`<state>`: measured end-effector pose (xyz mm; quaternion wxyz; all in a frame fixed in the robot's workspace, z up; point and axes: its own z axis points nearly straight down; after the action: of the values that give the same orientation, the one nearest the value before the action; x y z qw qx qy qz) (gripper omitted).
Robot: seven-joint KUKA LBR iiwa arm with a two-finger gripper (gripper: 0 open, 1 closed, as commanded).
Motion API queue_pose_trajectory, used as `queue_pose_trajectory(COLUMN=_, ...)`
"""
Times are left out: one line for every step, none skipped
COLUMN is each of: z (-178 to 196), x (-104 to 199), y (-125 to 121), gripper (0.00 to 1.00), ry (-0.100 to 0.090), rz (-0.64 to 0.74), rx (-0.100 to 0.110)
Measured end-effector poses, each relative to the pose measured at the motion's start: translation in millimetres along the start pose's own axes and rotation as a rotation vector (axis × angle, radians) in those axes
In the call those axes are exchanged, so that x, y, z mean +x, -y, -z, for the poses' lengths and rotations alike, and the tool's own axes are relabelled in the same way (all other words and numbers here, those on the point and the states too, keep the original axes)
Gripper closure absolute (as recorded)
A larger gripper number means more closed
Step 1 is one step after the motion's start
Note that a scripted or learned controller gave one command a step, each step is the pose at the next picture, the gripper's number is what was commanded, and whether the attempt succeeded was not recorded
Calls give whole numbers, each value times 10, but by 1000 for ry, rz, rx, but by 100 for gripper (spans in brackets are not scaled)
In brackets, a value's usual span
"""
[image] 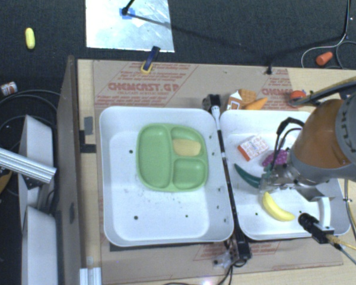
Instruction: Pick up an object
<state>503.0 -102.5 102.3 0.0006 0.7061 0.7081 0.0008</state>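
Two bins are sitting side by side on the table (pixel 184 79). A tray (pixel 166 165) is lying in the left bin (pixel 124 218). In the right bin (pixel 249 221), a banana (pixel 277 209) is lying in front, a small box (pixel 253 146) behind it, and the claw (pixel 270 180) is hanging between them.

Both white bins (pixel 115 177) are seen as smooth, slightly glossy plastic. The green divided plate (pixel 171 158) is rendered in matt plastic, with a pale yellow, soft-looking piece (pixel 186 147) lying in its upper right compartment. The banana (pixel 277 208) is shown with a smooth, shiny plastic skin. The bench top (pixel 148 82) is covered in brown printed protective paper, dull in finish. A crinkled, reflective foil-like sheet (pixel 129 16) is laid on the dark, rough carpet (pixel 35 5). The arm's orange band (pixel 320 138) is given a satin sheen.
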Motion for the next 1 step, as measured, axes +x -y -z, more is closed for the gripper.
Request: queue_pose_trajectory(z=898, x=132, y=-24, gripper=100, ry=1, rz=4, rx=-8)
